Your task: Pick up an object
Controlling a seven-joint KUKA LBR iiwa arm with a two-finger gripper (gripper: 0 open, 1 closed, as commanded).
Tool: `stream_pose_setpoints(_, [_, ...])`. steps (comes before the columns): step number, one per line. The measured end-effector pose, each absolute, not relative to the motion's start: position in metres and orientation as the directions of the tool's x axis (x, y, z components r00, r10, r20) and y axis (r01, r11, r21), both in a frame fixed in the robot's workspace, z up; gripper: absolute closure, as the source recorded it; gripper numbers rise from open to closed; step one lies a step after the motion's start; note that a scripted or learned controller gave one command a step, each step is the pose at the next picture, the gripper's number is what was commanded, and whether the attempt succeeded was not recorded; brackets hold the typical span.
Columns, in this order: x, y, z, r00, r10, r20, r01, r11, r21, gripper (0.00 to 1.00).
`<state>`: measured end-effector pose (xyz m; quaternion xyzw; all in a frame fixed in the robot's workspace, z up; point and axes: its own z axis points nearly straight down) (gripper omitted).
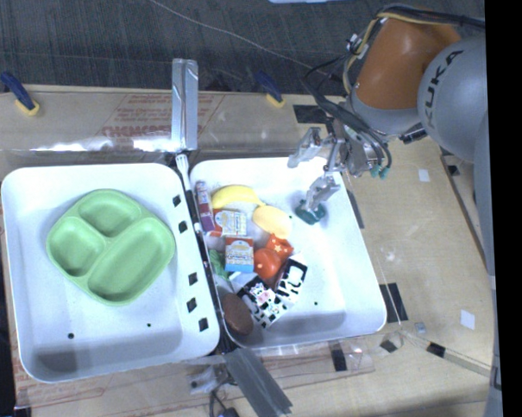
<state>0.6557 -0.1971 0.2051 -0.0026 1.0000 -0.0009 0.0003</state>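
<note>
The right bin (338, 282) holds a heap of items along its left side: a yellow banana-like fruit (234, 196), a yellow lemon (272, 218), a red-orange pepper (273, 256), two small cartons (235, 237), a black-and-white patterned box (278, 294) and a brown round piece (237, 315). My gripper (306, 181) hangs over the bin's upper right part, open, its fingers spread with nothing between them. A small teal thing (310, 215) lies just under the lower fingertip; I cannot tell whether they touch. The heap lies to the gripper's left and below it.
The left bin (42, 342) carries a green divided plate (111, 244). A metal bar (185, 103) stands at the back between the bins. A thin purple item (204, 207) lies along the right bin's left wall. The arm's cables (362, 151) hang over the bin's right rim.
</note>
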Motion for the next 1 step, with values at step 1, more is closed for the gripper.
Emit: stream_pose_setpoints(1, [0.586, -0.1281, 0.0988, -0.999, -0.033, -0.01, -0.033, 0.999, -0.002, 0.0])
